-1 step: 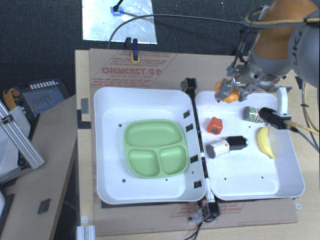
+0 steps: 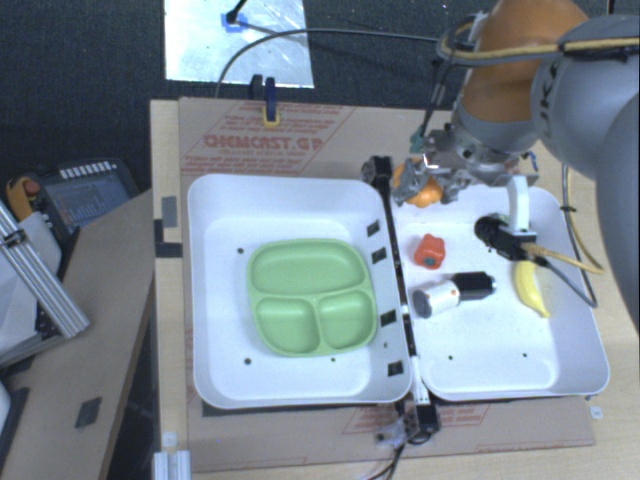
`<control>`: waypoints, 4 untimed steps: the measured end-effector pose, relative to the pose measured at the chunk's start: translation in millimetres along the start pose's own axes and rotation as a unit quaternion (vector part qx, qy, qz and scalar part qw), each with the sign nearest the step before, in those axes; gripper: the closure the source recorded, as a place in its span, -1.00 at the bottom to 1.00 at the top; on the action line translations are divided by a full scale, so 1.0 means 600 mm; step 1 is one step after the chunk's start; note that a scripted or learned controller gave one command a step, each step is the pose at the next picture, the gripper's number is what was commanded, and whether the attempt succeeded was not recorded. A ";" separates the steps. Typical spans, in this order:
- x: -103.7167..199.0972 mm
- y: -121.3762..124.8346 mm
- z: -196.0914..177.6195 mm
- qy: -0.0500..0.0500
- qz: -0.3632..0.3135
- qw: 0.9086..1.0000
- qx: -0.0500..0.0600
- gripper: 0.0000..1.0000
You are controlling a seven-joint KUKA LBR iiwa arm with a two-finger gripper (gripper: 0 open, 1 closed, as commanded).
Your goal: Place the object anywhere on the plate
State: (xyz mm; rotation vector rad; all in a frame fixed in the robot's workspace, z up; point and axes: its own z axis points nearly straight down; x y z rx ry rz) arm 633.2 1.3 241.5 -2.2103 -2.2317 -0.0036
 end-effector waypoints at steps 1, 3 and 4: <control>0.098 -0.018 0.020 0.000 0.000 1.000 0.001 1.00; 0.246 -0.055 0.040 0.000 0.001 1.000 0.001 1.00; 0.242 -0.054 0.040 -0.001 0.003 1.000 0.001 -1.00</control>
